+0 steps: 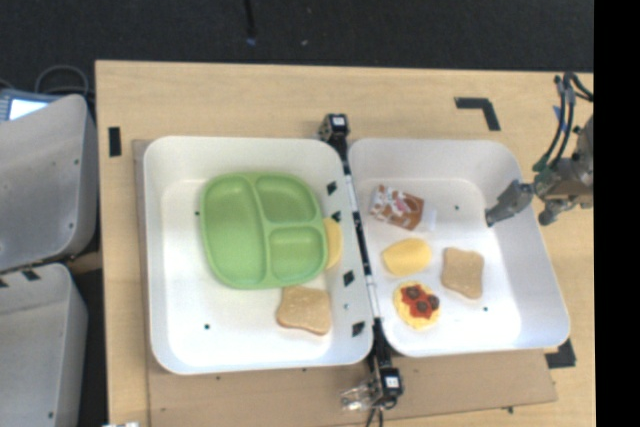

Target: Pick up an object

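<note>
My gripper (512, 202) is hovering at the right rim of the right bin (530, 315); I cannot tell how it is set, and nothing is showing in it. Lying in that bin to its left: a wrapped snack (397, 206), then a yellow piece (407, 256) below it. A toast slice (463, 272) is sitting just below-left of my gripper, with a small pizza (418, 305) beyond. Well to the left, the left bin (160, 315) is carrying a green divided tray (264, 230) and a second bread slice (304, 311). Both bins are resting on the worktop (250, 95).
</note>
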You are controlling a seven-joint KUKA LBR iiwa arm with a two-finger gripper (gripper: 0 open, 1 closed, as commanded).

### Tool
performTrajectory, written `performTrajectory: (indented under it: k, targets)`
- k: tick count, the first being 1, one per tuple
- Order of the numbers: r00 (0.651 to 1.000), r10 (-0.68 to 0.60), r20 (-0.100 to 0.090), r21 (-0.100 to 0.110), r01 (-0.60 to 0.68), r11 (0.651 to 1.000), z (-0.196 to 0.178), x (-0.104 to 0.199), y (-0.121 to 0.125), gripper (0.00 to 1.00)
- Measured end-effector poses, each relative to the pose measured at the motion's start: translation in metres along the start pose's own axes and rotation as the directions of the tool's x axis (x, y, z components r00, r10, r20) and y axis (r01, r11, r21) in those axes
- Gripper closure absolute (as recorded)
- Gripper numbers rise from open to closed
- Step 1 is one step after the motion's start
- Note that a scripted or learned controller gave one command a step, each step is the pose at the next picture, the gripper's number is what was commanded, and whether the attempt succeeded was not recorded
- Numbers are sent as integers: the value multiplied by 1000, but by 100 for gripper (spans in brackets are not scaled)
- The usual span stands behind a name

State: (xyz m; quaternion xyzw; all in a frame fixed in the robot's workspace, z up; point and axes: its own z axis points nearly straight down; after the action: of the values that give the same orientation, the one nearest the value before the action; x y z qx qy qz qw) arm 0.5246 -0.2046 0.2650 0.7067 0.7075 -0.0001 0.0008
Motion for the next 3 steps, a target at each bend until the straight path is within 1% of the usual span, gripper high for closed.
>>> performTrajectory:
  k: [1, 2, 3]
  targets:
    - [1000, 1, -1, 4, -1, 1000, 56, 4, 8, 0]
    - [1000, 5, 0, 3, -5, 1000, 105, 2, 18, 0]
    - [1000, 4, 0, 4, -4, 1000, 157, 1, 17, 0]
